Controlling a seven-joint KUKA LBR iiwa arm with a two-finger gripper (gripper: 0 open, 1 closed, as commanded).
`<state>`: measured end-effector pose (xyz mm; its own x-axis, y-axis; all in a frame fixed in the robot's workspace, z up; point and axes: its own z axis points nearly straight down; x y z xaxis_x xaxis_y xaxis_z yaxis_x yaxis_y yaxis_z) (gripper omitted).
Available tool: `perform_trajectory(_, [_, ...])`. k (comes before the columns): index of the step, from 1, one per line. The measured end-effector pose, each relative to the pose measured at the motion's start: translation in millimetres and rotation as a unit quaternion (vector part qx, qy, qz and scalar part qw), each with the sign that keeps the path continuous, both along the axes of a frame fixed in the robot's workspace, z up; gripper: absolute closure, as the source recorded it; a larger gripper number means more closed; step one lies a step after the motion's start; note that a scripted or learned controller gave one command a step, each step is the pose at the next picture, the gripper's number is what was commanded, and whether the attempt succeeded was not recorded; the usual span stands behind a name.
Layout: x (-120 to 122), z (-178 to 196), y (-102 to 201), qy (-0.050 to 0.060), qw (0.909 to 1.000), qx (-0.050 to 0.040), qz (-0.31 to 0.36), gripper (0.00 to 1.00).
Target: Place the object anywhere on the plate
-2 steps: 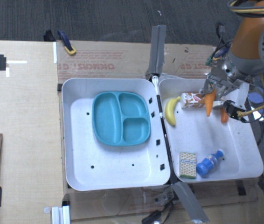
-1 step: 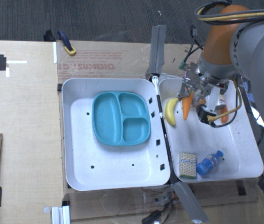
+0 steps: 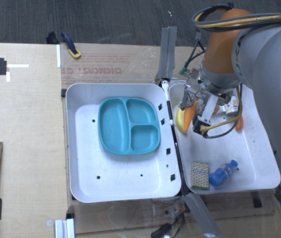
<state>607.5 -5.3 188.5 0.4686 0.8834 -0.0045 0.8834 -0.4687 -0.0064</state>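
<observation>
A blue divided plate (image 3: pixel 129 125) lies in the left bin (image 3: pixel 83 177), with nothing on it. My gripper (image 3: pixel 194 114) is low in the right bin (image 3: pixel 259 148), near its left wall. Right at its tip are a yellow banana (image 3: pixel 180 120) and an orange carrot-like piece (image 3: pixel 189 114). The gripper's body covers part of both, and I cannot make out whether either one is held.
In the right bin, a blue bottle (image 3: pixel 223 173) and a small green-and-tan sponge (image 3: pixel 199 175) lie near the front wall. Another orange piece (image 3: pixel 239 123) sits right of the gripper. A raised divider (image 3: pixel 173 133) separates the two bins.
</observation>
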Motion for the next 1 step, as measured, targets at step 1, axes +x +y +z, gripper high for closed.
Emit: perform_trajectory(1, [30.1,-0.3,71.6,-0.001,0.9998,-0.0004,0.019,1.0])
